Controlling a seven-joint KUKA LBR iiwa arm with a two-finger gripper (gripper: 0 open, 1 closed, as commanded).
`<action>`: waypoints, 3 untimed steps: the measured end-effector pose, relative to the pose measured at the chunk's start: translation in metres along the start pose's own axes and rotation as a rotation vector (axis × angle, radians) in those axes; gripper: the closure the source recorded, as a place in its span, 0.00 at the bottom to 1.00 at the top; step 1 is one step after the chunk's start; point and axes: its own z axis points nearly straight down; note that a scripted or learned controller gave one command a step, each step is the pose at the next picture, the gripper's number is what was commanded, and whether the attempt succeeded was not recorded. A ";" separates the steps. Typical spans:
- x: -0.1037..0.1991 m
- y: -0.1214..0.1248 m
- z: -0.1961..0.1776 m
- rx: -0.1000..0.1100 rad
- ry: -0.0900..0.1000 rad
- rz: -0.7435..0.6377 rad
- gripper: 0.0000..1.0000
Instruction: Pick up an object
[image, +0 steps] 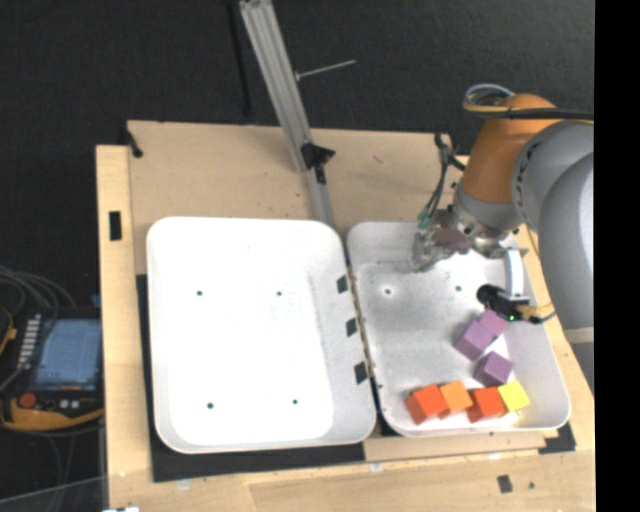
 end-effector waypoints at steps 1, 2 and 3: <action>0.000 -0.001 -0.044 0.000 0.003 0.002 1.00; 0.004 0.001 -0.090 -0.001 0.002 -0.007 1.00; 0.002 0.003 -0.145 -0.003 0.002 -0.007 1.00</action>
